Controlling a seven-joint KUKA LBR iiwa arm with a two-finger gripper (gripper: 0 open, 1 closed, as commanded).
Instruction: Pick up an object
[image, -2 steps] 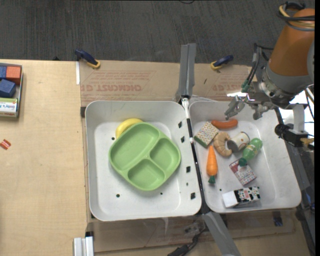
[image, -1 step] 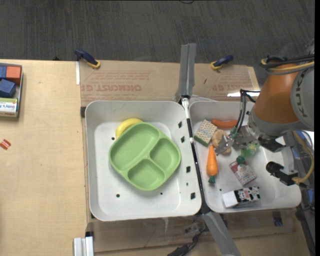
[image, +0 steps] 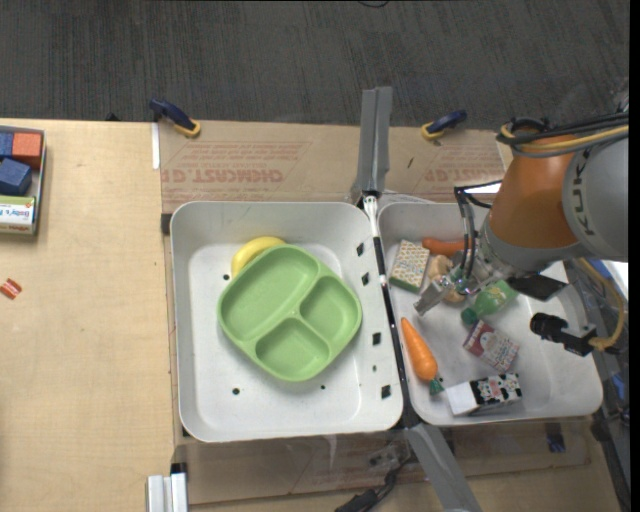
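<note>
My gripper (image: 444, 290) hangs low over the middle of the right bin (image: 560, 405), reaching in from the right under the orange wrist band. It is just right of a speckled beige square (image: 409, 265) and left of a small green object (image: 491, 298). A carrot (image: 420, 350) lies below it, near the bin's left wall. A pink and white packet (image: 492, 346) and a black and white box (image: 486, 392) lie toward the front. A thin orange-red item (image: 440, 243) lies behind the gripper. What, if anything, sits in the gripper is hidden.
The left bin (image: 200, 400) holds a green divided plate (image: 290, 312) with a yellow object (image: 254, 250) behind it. A black part (image: 560, 332) sticks into the right bin from the right. Coloured blocks (image: 20, 165) sit far left on the bench.
</note>
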